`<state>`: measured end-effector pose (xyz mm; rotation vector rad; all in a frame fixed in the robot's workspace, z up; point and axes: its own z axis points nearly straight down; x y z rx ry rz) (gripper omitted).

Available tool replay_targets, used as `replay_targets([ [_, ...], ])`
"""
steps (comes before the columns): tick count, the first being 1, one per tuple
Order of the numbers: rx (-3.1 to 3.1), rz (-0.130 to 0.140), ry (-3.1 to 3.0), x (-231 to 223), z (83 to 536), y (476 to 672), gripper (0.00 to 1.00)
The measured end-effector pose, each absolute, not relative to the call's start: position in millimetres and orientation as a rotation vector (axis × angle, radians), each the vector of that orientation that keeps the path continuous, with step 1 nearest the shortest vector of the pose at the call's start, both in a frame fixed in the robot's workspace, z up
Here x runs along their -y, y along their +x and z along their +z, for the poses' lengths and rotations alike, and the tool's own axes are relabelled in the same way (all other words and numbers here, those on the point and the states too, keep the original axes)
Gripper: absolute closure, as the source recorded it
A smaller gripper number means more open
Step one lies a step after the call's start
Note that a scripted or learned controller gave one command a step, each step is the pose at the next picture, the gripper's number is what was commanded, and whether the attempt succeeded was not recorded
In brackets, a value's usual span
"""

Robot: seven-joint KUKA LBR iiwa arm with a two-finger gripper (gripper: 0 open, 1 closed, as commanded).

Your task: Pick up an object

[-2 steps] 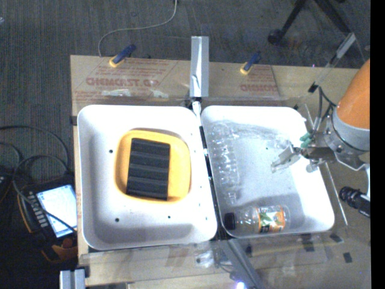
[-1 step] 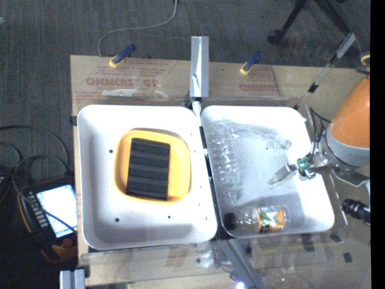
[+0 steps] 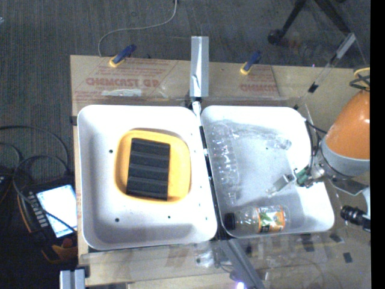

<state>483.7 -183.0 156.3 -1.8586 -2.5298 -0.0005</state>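
Observation:
In the right bin [image 3: 301, 212], a clear bottle with an orange and green label [image 3: 260, 218] lies on its side along the front wall. A clear, unlabelled bottle [image 3: 221, 155] lies lengthwise by the left wall. Another clear crumpled plastic piece [image 3: 264, 138] rests near the back. In the left bin [image 3: 96, 209], a yellow block topped by a black ribbed pad [image 3: 150, 167] sits in the middle. My gripper [image 3: 280, 186] reaches in from the right and hangs low over the right bin's floor, just above the labelled bottle and apart from it. Nothing is visibly held.
The arm's orange band [image 3: 355, 131] and grey wrist [image 3: 337, 164] overhang the right bin's right wall. A metal post [image 3: 199, 65] stands behind the divide between the bins. Two blue clamps [image 3: 123, 54] hold the board at the back. A tablet [image 3: 51, 206] lies on the floor at left.

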Motion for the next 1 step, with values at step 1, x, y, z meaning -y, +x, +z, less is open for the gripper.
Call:
replay_targets([
  [1,2.629,-0.004,-1.739,156.6,91.3,486.8,0.00],
])
